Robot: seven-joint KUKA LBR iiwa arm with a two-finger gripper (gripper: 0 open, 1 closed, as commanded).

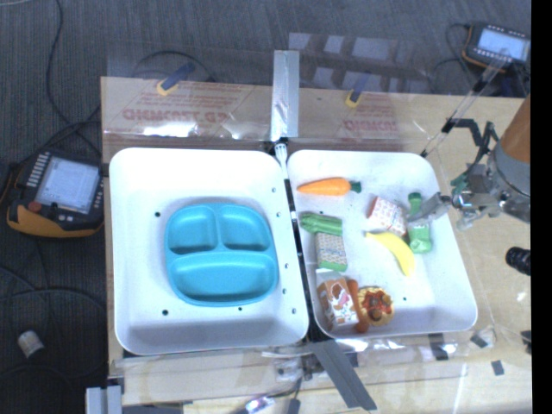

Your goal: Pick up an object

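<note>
Grey arm (517, 158) in from the right, orange-banded wrist raised, tool (466, 198) low at the right side

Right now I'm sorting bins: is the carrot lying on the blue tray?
No, the carrot lies in the right bin.

Bright, even overhead light with soft shadows and some glare.

The two white bins (129, 257) are lit strongly enough that their floors wash out and lose surface detail. Glare streaks the clear plastic sheet (198, 115) behind them. The blue tray (222, 253) casts only a faint shadow, and its ridges carry soft highlights. The dark carpet (129, 15) stays dim but shows its weave. Small things in the right bin (448, 309) look slightly soft and grainy.
</note>
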